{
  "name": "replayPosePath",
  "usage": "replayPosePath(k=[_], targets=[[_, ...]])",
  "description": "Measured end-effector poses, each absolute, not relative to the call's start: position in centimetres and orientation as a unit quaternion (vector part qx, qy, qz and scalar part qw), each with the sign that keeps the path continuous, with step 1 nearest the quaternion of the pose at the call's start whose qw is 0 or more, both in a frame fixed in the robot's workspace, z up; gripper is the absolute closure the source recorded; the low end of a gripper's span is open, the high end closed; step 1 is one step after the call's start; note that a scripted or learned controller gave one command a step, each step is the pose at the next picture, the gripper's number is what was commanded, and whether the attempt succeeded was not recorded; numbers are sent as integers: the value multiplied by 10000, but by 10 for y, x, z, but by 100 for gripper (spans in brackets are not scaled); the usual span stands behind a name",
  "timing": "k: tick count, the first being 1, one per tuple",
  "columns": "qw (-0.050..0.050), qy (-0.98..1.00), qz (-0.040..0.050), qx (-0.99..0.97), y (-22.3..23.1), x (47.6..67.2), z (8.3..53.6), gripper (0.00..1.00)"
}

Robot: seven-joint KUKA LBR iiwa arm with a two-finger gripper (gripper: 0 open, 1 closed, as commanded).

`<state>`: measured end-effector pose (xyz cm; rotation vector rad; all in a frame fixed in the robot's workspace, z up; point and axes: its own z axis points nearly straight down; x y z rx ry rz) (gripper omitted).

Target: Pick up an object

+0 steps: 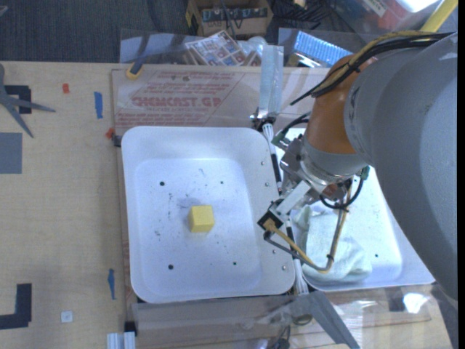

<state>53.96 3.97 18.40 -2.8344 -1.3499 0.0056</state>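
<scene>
Yellow cube [202, 218] is lying well apart from the end effector [325, 193], in the neighbouring bin [134, 217] toward view-left; its grip state I cannot tell

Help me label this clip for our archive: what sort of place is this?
Probably a robotics lab: a grey robot arm with an orange band hangs above a pale wooden bench, a shallow white plastic bin holds one small yellow cube, and a cardboard box sits behind.

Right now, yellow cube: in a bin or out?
In. The yellow cube sits on the floor of the left bin, near its middle.
</scene>
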Motion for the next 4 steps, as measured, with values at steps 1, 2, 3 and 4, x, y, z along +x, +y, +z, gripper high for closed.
replayPosePath(k=[1, 2, 3, 4], targets=[[1, -4698, 4, -8827, 84, 518, 217, 100], [-1, -3831, 6, -9237, 94, 554, 206, 100], [2, -2343, 11, -9722, 108, 542, 213, 100], [0, -1087, -3, -9941, 111, 544, 244, 100]])
